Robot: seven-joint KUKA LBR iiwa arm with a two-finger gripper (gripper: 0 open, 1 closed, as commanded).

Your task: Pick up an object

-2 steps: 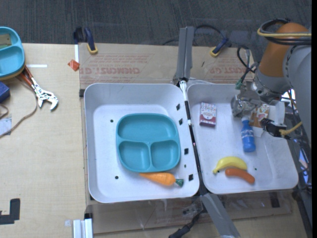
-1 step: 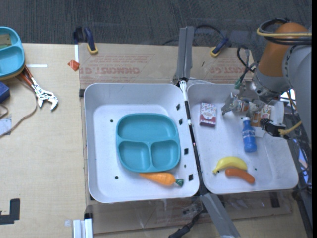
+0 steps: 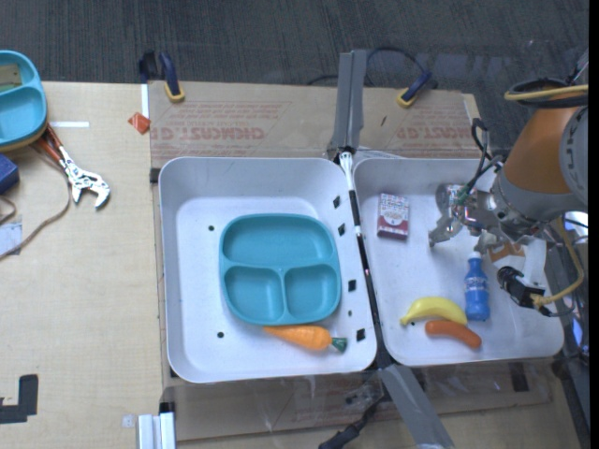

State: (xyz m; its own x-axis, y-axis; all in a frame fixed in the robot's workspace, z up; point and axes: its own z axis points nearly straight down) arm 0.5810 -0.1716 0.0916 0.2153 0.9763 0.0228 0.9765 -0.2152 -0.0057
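Teal plate (image 3: 280, 267), orange carrot (image 3: 301, 336), yellow banana (image 3: 433, 310), blue bottle (image 3: 476, 290), 2 white bins (image 3: 182, 279).

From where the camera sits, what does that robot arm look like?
The arm is grey with a rounded orange band above the wrist. Black cables loop around it, with a yellow one near the top. Its gripper is a small silvery metal piece.

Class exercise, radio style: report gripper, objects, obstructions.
Gripper over right bin, nothing seen held. Blue bottle, banana, sausage, card box lying loose. No obstruction seen.
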